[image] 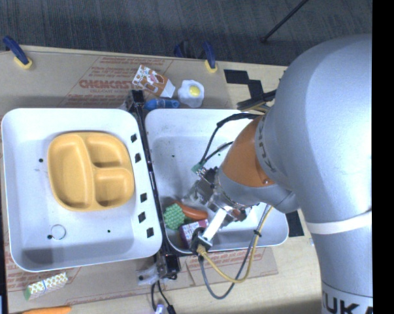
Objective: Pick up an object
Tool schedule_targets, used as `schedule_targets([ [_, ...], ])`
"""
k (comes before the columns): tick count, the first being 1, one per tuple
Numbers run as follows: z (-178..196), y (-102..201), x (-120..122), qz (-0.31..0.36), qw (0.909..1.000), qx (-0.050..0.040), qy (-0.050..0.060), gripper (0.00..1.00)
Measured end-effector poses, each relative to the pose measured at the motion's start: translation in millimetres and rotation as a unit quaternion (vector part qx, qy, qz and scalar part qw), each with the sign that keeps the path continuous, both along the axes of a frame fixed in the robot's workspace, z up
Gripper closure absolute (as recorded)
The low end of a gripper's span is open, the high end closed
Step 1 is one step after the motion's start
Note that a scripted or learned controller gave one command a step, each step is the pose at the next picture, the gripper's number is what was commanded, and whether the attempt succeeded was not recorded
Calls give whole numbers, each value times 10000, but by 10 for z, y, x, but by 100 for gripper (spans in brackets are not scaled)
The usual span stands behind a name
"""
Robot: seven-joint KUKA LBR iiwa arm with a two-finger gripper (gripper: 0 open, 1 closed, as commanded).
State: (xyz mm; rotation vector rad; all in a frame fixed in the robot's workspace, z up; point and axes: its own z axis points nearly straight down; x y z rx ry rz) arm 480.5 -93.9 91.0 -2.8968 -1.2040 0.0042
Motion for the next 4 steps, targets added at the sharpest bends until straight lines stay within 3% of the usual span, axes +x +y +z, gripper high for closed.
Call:
schedule_targets([
  [1,3,-243,626,748,9972,4,-3,0],
  [2,6,-925,1158,1246,9922,1,-9,0],
  [3,1197,-1055,631,2787,9604,-1,-18,0],
  [4,260,-403,316,2894,9572,16,1,0],
])
